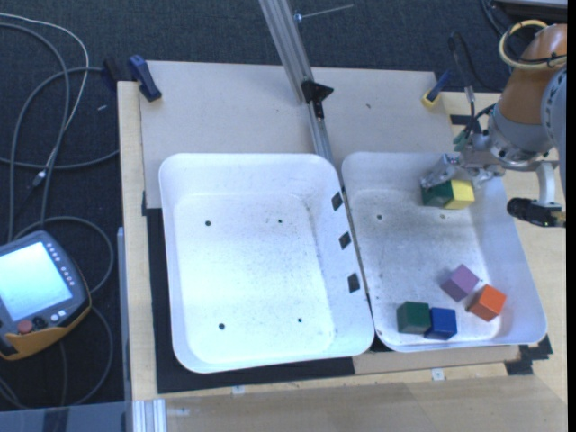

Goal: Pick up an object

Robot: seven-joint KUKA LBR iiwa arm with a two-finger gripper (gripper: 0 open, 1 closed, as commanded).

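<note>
- Nearest your camera, low in the right bin (517, 268): a dark green cube (413, 317) touching a blue cube (442, 322) along the bottom rim.
- Just up and right of those you have a purple cube (461, 282) and an orange cube (487, 302), close together, corner to corner.
- Up in the top right of that bin, a yellow cube (462, 193) sits pressed against a green block (437, 193); both lie directly under the gripper (454, 173).
- Your gripper hangs over that yellow/green pair at the upper right of the frame, and the grey arm (526, 129) with its orange band (531, 61) enters from the right edge.
- Finger state: cannot tell. The metal tips blur into the two cubes, so you can't say whether they are spread or pinching, nor whether either cube is actually gripped.
- Left bin (180, 187) fills the centre-left of the frame; you see dark specks and four small dots on its floor.
- Three black clips (344, 239) run down the seam where the two bins meet.
- A metal rail (288, 48) slants from top centre down to the bins' shared top corner.
- Blue clamp (144, 77) at the board's upper left corner, another clamp (436, 88) with a yellow tip at upper right.
- Far left of the frame: a teach pendant (36, 291) with a lit screen on the dark carpet, grey cables (54, 106) looping above it.
</note>
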